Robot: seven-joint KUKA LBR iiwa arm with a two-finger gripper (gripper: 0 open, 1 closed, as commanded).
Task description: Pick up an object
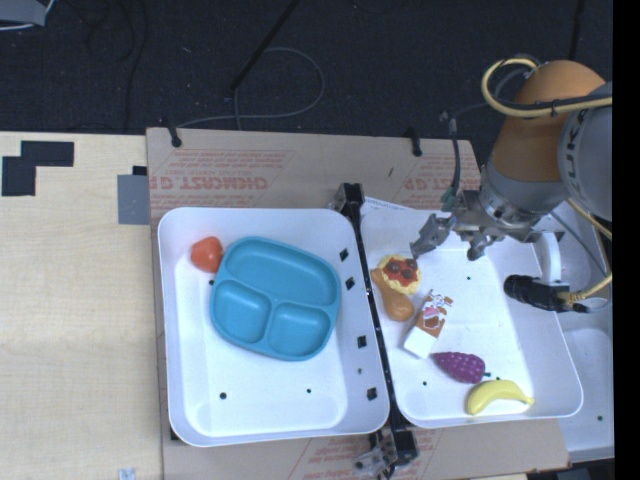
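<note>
Toy foods are lying in the right white bin (560,368): a yellow-red pastry piece (396,280), small white carton (428,324), purple grape bunch (459,366) and yellow banana (497,396). The gripper (453,240) is hovering spread apart, grasping nothing, just above the pastry.

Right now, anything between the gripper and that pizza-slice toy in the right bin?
Nothing visible. The gripper hangs open just up and right of the pizza-slice toy, with bare floor of the right bin between them.

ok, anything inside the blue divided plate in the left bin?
The blue divided plate shows three bare compartments. An orange-red ball lies outside it in the left bin. What lies under the plate is hidden.
</note>
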